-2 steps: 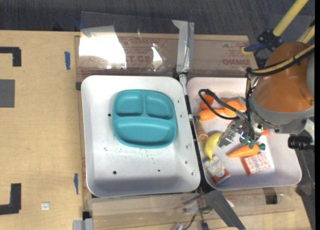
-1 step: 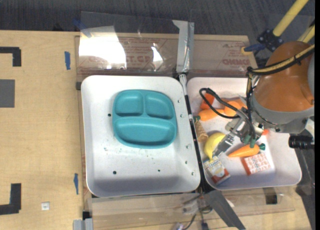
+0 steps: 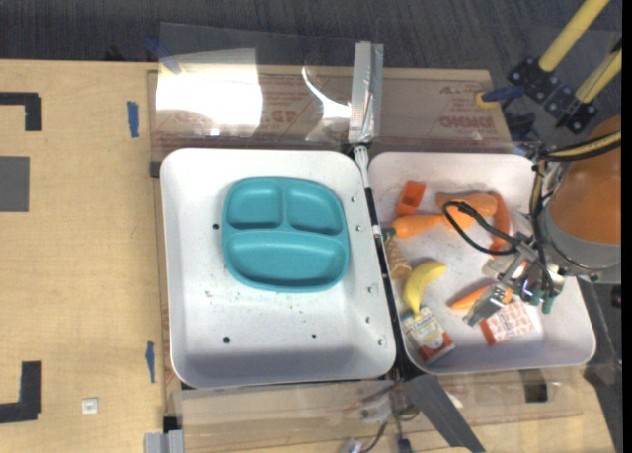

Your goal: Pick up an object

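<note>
**Arm's down in the right bin, nothing picked up yet as far as I can see**

So the grab doesn't look done. The two-finger gripper (image 3: 501, 293) sits low over the right shallow white bin (image 3: 583, 347), in a tangle of wires and metal bits, and honestly I can't tell how its jaws stand, too cluttered. Nothing is clearly lifted or pinched, so closing on something and raising it is still to do, I'd guess.

Candidates: a small slim orange carrot-like piece (image 3: 470, 296) lies just left of the fingertips, maybe touching. A red-and-white printed packet (image 3: 512, 322) sits right below them. A yellow plastic banana (image 3: 423, 283) is further left, and a bigger orange carrot-shaped toy (image 3: 434, 225) up-left.

The grey arm with its orange band (image 3: 590, 206) comes in from the right, wrist tilted down and left. The teal divided plate (image 3: 286, 232) in the left white bin (image 3: 188, 273) is well apart.
</note>
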Robot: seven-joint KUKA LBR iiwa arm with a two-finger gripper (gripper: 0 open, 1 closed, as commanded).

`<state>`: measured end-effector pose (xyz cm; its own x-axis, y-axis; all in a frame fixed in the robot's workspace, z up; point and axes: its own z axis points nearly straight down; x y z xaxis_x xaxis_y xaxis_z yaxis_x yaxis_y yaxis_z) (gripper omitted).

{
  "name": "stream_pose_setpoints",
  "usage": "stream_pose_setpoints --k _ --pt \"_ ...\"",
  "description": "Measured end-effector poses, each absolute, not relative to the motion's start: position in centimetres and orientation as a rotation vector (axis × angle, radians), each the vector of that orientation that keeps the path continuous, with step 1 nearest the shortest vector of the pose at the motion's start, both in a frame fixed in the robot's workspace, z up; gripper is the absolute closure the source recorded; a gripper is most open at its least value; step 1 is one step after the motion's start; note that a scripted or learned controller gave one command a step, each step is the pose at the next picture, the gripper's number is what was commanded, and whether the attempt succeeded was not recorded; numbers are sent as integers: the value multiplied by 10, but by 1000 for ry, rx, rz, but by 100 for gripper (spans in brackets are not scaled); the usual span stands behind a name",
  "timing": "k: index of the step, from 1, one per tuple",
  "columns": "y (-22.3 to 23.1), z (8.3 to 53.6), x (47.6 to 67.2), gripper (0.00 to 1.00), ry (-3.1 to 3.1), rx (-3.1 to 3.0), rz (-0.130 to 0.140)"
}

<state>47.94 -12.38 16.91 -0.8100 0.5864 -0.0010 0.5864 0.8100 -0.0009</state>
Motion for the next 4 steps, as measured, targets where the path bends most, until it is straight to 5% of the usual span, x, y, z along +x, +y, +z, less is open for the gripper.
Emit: stream_pose_setpoints --k 1,2,3,4 --pt "-185 132 602 0 3014 876 0" --pt "-160 88 631 0 2990 955 0" --pt "-196 89 571 0 2992 926 -3" --pt "-169 89 574 0 2875 1244 1"
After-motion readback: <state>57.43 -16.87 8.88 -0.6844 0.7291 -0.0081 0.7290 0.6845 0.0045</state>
